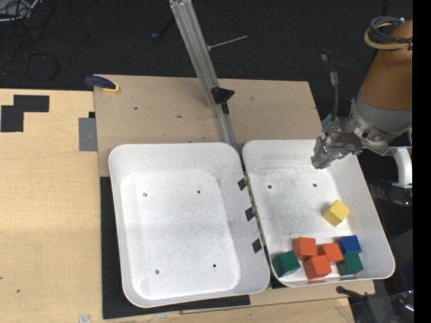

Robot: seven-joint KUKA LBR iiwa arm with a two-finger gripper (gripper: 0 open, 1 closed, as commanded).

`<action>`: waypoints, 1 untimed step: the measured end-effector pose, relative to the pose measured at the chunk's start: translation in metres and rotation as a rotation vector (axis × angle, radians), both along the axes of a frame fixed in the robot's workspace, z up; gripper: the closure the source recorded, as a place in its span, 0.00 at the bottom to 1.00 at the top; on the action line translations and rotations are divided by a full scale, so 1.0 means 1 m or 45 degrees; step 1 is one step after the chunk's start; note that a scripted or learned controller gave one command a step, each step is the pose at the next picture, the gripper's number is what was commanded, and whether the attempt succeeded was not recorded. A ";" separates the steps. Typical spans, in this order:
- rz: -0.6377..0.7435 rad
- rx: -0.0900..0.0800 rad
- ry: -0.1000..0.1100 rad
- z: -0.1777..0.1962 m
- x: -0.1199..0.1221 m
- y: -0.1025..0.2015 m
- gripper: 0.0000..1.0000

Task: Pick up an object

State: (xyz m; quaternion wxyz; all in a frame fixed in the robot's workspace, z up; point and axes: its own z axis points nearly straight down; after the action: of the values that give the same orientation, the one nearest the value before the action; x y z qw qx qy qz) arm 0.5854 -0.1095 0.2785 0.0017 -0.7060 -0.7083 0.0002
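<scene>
a: where is the claw (323,155) seen?
b: over the right bin's (286,180) far part; its opening cannot be told.
a: and the blocks?
b: a yellow block (335,212) lies mid-bin, the rest (320,256) are clustered near.

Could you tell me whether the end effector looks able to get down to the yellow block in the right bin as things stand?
Probably yes. The yellow block lies apart from the cluster of other blocks, with bare bin floor around it, and the end effector hangs over the same right bin with nothing between them.
</scene>
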 end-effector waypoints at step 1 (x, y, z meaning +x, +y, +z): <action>0.001 0.000 0.001 0.000 -0.003 0.048 1.00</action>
State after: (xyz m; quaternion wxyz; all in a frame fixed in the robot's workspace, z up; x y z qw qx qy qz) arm 0.5820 -0.0617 0.2790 0.0021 -0.7056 -0.7086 0.0005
